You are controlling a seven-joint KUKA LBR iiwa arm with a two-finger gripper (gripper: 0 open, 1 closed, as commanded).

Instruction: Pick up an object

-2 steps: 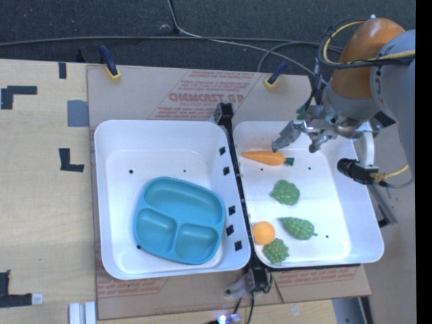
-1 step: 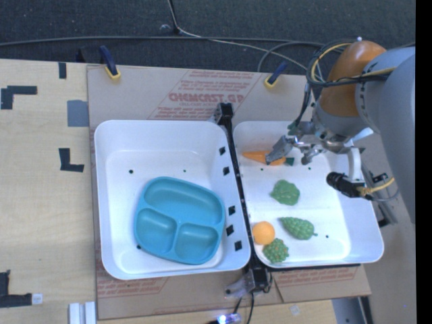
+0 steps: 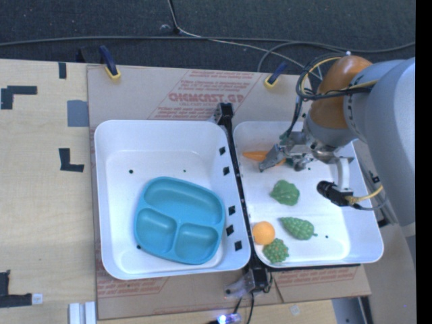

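Gripper [image 3: 275,159] low in right bin [image 3: 361,248], finger state unclear; carrot [image 3: 254,156] just beside tips, not lifted — pick pending.

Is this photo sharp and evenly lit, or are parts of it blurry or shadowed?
Camera view: even, soft light; faint shadows under the blue tray and green toys; the white bins look bright but not glaring; the arm's near grey body looks soft, and small details are grainy.

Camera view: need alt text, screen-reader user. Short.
A grey robot arm reaches from the right into the right bin, its tool low beside an orange carrot-like piece. Three green toy foods and an orange ball lie nearby; the left bin holds a blue divided plate.
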